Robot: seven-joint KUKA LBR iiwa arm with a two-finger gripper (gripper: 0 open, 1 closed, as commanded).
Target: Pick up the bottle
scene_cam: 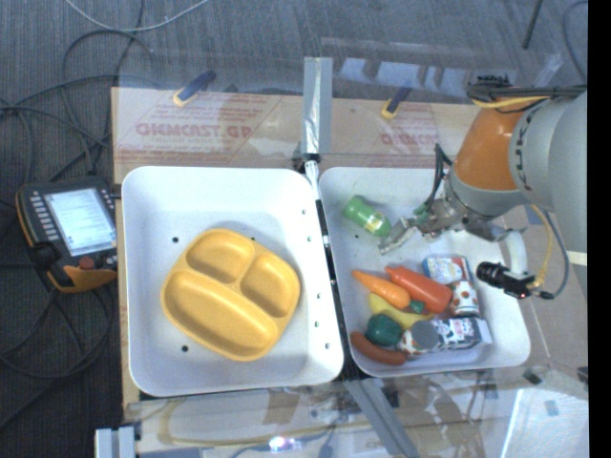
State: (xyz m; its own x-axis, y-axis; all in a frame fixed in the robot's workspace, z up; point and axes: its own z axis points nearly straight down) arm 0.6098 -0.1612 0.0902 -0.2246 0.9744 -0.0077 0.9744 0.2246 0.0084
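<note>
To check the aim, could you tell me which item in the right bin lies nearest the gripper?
The green bottle, lying alone just left of the gripper; the others cluster lower.

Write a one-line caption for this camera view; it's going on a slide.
End effector beside small green plastic bottle in right white bin of toy food; yellow divided plastic tray in left white bin.

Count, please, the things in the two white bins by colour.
Yellow: 2, the divided tray and a piece under the carrots
Green: 2, the bottle and a dark green piece
Orange or red: 3
Printed cartons or cans: about 3, hard to separate
Total: about 10
</note>
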